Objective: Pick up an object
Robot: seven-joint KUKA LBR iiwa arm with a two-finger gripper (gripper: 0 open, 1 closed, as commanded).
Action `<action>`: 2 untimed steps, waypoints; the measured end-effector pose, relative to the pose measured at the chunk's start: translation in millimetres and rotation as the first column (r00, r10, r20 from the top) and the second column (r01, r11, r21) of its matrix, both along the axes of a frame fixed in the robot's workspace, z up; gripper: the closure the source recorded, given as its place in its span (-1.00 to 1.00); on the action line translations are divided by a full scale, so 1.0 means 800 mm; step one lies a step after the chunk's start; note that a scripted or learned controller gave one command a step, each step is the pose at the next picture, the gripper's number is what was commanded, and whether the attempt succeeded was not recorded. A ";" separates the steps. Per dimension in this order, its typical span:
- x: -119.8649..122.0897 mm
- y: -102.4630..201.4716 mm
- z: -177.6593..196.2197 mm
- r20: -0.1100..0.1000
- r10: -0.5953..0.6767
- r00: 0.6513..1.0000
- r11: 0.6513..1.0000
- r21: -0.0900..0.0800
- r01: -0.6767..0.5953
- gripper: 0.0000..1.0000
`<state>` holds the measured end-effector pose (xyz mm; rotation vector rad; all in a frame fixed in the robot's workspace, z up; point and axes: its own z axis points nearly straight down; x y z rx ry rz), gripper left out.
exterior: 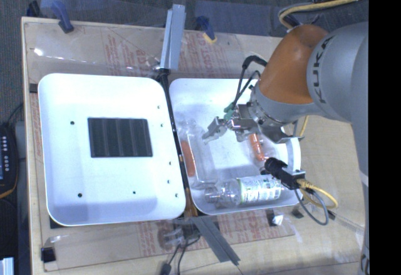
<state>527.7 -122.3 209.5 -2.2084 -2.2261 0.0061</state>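
My gripper (223,129) hangs over the middle of the right bin (188,95), below the arm's orange band. A clear plastic bottle (247,191) with a white label lies on its side along the bin's near wall. A thin orange stick (188,156) lies by the bin's left wall. A second orange piece (256,147) lies just right of the gripper, partly under the wrist. Nothing visible hangs from the gripper.
The left bin (56,161) holds a dark ribbed rectangle (119,137) at its centre. A grey bar (171,36) stands at the back between the bins. Cables (313,200) trail off the arm near the right bin's front corner.
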 end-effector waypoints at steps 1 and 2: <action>0.019 -0.067 0.048 0.004 0.060 0.998 0.998 -0.001 -0.060 -1.00; 0.055 -0.109 -0.092 0.000 0.074 0.997 0.997 0.000 -0.074 -1.00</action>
